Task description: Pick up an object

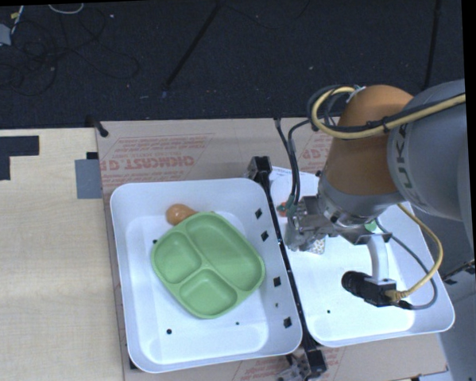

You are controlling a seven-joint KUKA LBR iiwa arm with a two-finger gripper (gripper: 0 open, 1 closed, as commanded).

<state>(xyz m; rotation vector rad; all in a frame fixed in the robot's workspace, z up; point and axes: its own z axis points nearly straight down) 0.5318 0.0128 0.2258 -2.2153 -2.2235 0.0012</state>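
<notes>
A green divided plate [208, 264] lies in the left bin [142, 326]. An orange rounded object [178, 213] peeks out from behind the plate's far edge. My gripper [304, 236] hangs low over the near-left part of the right bin [349, 327], close to the wall between the bins. A small pale patterned object [317, 244] sits right at the gripper's tip; whether it is held I cannot tell. The arm's orange band [366, 143] and grey wrist hide much of the right bin's far half.
A sliver of something green [373, 228] shows under the wrist, and a small red bit [283, 207] lies by the dividing wall. Cardboard [152, 154] lies under both bins on the wooden bench [43, 275].
</notes>
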